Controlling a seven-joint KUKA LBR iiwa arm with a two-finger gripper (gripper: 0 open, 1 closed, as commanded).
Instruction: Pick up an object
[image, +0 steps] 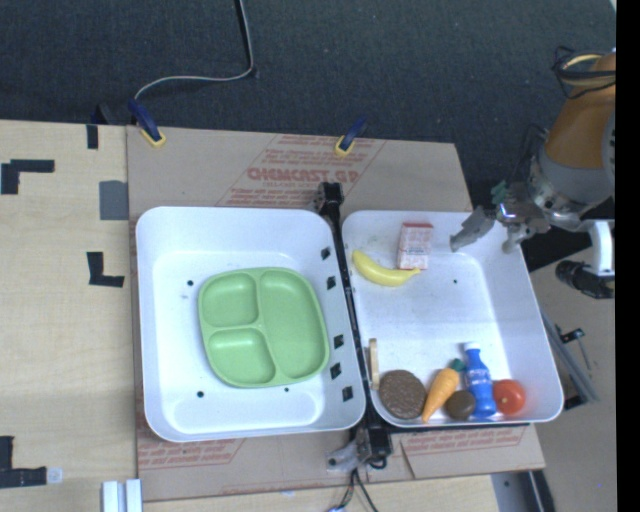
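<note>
Toys crowd the lower right of my right-hand bin (500, 300): a brown cookie (402, 393), a carrot (438, 393), a blue bottle (478, 380) and a red tomato (510, 397), all touching or nearly so. Farther up lie a yellow banana (382, 270) and a small box (414, 245), side by side. My claw (492, 226) hangs at the upper right rim, fingers apart, holding nothing. I judge I'm at the approach; next I must descend on one piece.
</note>
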